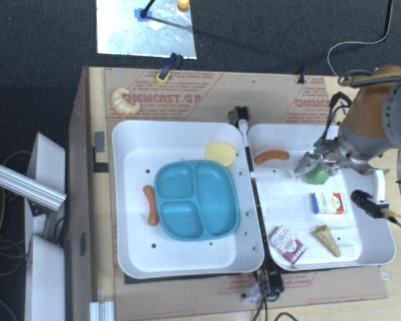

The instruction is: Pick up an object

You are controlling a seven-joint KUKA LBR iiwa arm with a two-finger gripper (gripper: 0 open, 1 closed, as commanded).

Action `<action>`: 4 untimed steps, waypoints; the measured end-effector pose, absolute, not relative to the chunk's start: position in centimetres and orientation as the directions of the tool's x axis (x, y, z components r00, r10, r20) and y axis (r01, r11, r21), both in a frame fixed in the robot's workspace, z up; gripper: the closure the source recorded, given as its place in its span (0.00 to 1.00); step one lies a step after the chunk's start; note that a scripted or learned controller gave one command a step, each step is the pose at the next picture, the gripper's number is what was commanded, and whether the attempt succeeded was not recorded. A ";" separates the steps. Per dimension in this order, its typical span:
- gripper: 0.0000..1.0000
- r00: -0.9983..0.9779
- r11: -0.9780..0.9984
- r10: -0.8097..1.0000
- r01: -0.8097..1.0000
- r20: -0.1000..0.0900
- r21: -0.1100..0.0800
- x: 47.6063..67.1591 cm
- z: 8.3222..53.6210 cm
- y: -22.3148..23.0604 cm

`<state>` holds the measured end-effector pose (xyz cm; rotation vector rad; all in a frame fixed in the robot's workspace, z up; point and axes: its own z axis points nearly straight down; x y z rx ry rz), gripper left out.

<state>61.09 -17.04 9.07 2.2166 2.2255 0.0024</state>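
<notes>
My gripper (315, 162) hangs low in the upper middle of the right bin (381, 246), right over a small green object (317, 174) that shows just beneath it. Whether the green object is gripped is not visible from this angle. Also lying in this bin are an orange sausage (272, 156) at the upper left, a blue, white and red carton (328, 202), a red and white packet (287, 243) and a brown wedge (327, 239).
The left bin (130, 179) holds a blue divided plate (196, 199), a yellow piece (220, 154) and a second orange sausage (150, 204). A beige curled item (125, 100) lies on the cardboard behind the bins. The arm crosses the right bin's far right corner.
</notes>
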 end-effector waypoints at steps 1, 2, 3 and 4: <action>1.00 -0.006 0.006 1.000 1.000 0.000 0.005 61.2 10.2 -17.1; 0.00 -0.006 0.006 1.000 1.000 0.000 0.005 61.2 10.2 -17.1; 0.00 -0.001 0.001 1.000 1.000 0.000 0.001 58.9 8.4 -16.3; 1.00 -0.003 0.003 1.000 1.000 0.000 0.004 59.0 9.5 -16.3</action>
